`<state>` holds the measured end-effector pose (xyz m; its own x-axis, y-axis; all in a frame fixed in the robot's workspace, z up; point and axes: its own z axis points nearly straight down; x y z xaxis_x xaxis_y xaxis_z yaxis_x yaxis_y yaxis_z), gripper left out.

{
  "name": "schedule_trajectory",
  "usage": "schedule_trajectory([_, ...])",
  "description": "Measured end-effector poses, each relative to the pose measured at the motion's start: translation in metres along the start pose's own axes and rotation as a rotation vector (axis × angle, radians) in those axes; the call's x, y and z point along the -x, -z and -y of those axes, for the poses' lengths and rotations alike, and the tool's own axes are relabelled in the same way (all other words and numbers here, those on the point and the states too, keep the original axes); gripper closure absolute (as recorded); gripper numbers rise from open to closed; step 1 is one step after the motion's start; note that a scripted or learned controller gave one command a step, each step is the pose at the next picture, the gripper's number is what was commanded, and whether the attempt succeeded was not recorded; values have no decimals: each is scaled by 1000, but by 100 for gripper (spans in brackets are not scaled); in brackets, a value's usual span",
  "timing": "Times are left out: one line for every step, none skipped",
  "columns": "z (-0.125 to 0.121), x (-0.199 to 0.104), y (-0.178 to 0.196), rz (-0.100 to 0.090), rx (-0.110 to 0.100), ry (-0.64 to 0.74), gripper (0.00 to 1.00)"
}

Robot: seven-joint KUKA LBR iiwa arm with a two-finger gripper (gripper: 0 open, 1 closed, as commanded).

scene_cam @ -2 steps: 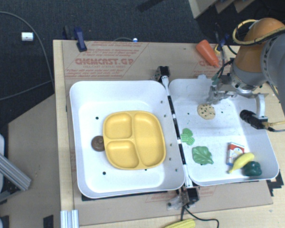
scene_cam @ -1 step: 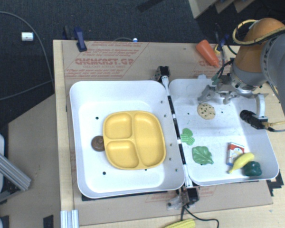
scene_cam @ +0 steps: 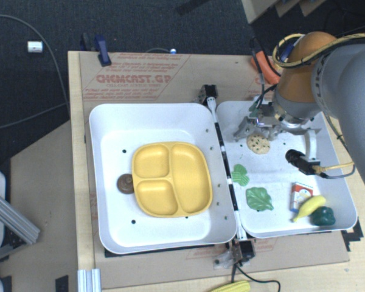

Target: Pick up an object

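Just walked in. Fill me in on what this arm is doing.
The grey KUKA arm has its gripper low in the right bin, right over a cookie; a grasp isn't visible. Two green leaf pieces, a banana and a green pepper lie nearer the front. The left bin holds a yellow divided plate and a brown disc.

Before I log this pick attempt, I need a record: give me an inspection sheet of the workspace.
Surface: brown printed board carrying two shallow white bins.
Job's things: round speckled cookie, two green leafy pieces, yellow banana, dark green pepper-like toy, red-and-white packet in the right bin.
Clutter: yellow three-compartment plate and small brown disc in the left bin.
Grippers: gripper directly above the cookie; grasp cannot be told.
Cables: white cable on the dark floor; yellow cable on the arm.
Surroundings: dark carpet.
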<state>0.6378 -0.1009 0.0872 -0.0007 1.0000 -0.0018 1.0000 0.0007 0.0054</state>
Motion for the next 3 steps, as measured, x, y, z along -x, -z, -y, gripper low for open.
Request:
schedule_trajectory([1,43,-2,1,-4,-1,0])
schedule_trajectory([6,11,-3,-3,-7,0,0])
schedule_trajectory([3,11,12,-2,3,0,100])
